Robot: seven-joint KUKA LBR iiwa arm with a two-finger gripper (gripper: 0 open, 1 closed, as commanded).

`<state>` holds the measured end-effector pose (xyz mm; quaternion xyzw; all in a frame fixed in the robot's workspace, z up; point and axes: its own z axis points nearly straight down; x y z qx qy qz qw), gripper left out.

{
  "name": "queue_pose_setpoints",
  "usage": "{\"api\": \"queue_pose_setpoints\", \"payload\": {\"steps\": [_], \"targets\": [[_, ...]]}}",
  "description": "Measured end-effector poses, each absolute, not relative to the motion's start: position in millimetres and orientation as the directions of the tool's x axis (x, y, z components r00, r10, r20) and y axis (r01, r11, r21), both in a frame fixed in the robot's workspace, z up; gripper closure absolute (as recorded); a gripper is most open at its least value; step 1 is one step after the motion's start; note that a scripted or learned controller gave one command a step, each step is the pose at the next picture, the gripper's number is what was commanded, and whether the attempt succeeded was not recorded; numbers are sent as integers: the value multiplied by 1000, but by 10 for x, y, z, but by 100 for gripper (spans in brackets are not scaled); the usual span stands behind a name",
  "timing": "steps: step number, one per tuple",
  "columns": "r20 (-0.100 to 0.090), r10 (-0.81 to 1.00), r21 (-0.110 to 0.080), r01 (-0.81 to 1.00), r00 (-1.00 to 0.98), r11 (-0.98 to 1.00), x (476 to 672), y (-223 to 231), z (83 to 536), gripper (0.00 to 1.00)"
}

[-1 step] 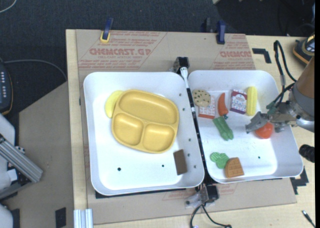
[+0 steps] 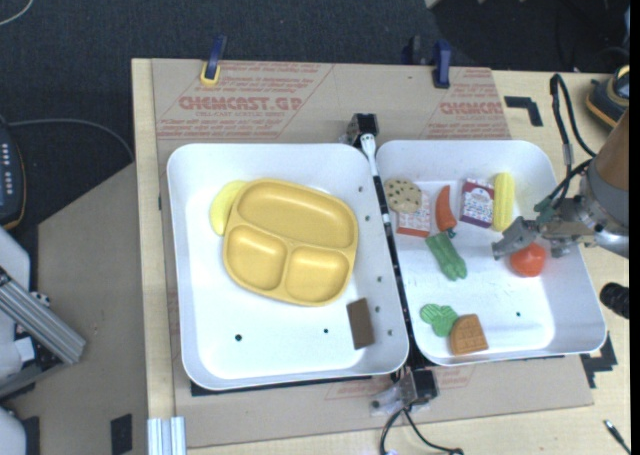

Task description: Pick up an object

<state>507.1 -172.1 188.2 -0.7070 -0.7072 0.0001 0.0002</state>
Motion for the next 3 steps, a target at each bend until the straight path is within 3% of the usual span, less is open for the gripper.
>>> {"api": "queue_pose_setpoints", "payload": {"steps": [2, 3], "targets": [[2, 1000, -4, 1000, 0, 0, 5093, -1786, 827, 0], [0, 1000, 1, 1000, 2, -2, 5098, -1793, 949, 100]]}}
